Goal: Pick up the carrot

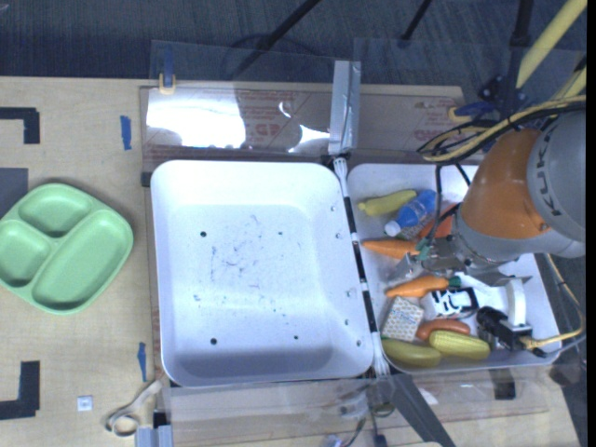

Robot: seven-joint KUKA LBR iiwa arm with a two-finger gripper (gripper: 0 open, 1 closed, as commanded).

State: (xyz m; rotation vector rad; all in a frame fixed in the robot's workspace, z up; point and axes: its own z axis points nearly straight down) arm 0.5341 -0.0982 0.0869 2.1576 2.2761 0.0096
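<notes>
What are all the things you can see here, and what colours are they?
Left bin: 1, white, middle of bench.
Right bin: 1, white, under the arm.
Carrots: 2, orange, right bin.
Bottle: 1, blue, right bin's far side.
Corn cob: 1, yellow, right bin's near side.
Divided plate: 1, green, far left.
Clear panel: 1, behind left bin.
Arm: 1, grey and orange, over right bin.
Gripper: 1, among the carrots.
</notes>
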